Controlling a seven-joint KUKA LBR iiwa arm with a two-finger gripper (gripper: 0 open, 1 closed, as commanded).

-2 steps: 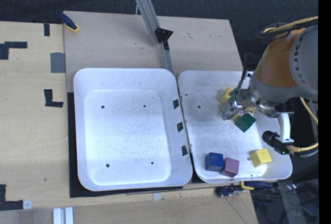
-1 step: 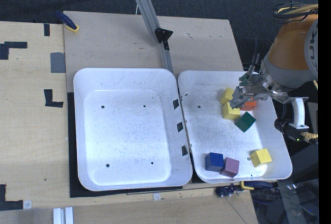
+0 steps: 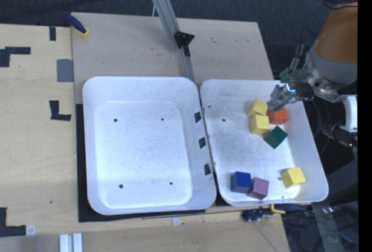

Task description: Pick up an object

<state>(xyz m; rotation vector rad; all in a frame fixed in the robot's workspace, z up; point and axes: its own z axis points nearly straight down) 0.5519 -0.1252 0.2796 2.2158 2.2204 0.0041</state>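
**Gripper low over the block cluster in the right bin**

The gripper [image 3: 281, 95] sits at the upper right part of the right bin [image 3: 232, 146], reaching in from the arm's grey and orange body [image 3: 340, 35]. Whether the claw is released or clenched cannot be told from this view; its tip is small and blurred.

Taking the orange block [image 3: 279, 116] as the landmark: the gripper tip is just above it, very close or touching. Two yellow blocks lie just to its left, one [image 3: 257, 108] slightly higher and one [image 3: 260, 124] slightly lower, the pair touching each other. A dark green block [image 3: 275, 137] lies just below the orange block, tilted on a corner. Well below it, near the bin's lower rim, a third yellow block [image 3: 293, 176] sits alone. Down and to the left of the orange block, a blue block [image 3: 240, 181] and a purple block [image 3: 259, 187] rest side by side, touching.

The left bin [image 3: 139, 146] lies far left of the orange block, its rim meeting the right bin's. A slanted metal bar [image 3: 163, 0] crosses the bench [image 3: 35, 99] above both.
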